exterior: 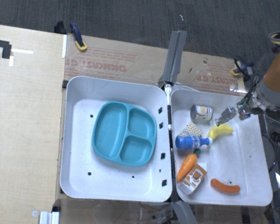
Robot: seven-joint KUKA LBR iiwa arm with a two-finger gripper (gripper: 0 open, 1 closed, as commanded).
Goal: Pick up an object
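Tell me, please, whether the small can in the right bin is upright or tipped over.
Tipped: the can lies on its side in the right bin.

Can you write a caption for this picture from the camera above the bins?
Gripper hovers beside a banana in the right bin; blue plate sits in the left bin.

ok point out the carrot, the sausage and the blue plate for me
carrot [188,165]: camera view, middle of its orange body
sausage [225,187]: camera view, middle of its length
blue plate [108,130]: camera view, floor of its large left compartment
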